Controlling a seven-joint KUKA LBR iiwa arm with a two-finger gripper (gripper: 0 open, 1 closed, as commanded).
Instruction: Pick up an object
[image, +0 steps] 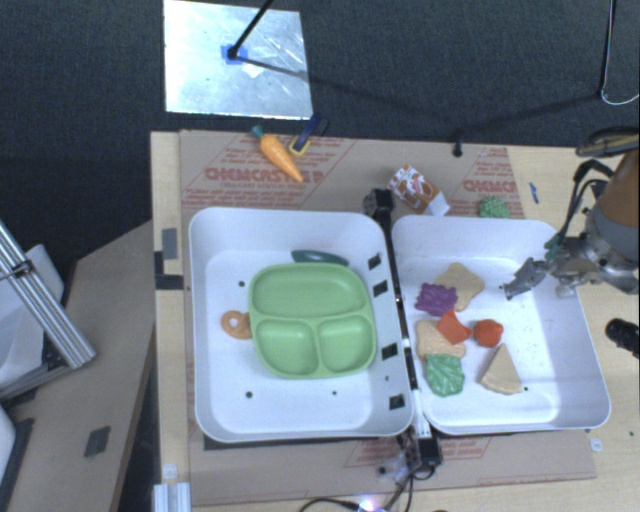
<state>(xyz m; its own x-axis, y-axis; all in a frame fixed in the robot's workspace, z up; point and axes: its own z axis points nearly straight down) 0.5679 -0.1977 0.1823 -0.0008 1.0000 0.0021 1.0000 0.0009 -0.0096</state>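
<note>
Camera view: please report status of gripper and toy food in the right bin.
Gripper over right bin, holding nothing. Toy food pieces clustered left of it; nearest, the tan slice. Path clear.
</note>
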